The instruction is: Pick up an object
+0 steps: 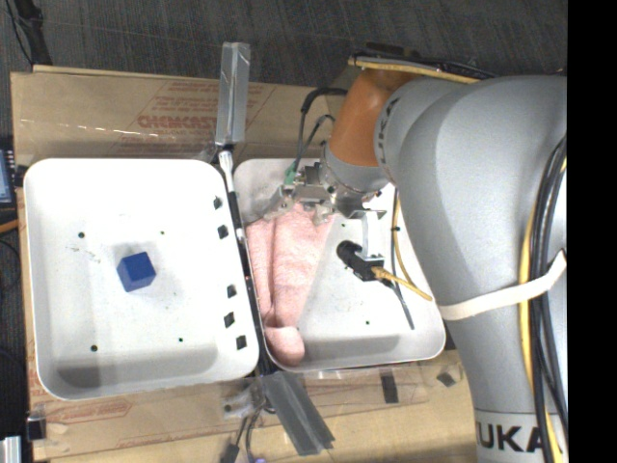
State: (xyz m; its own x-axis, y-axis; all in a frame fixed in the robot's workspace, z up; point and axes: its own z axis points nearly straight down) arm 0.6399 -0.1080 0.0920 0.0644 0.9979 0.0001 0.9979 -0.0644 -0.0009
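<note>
Reaching stage: the gripper [310, 196], finger state impossible to tell, sits at the pink cloth's [286, 258] upper end at frame centre, needing a closing pinch next.

Blue cube [136, 270] — pink cloth [286, 268] — 2 white bins [58, 186].
</note>
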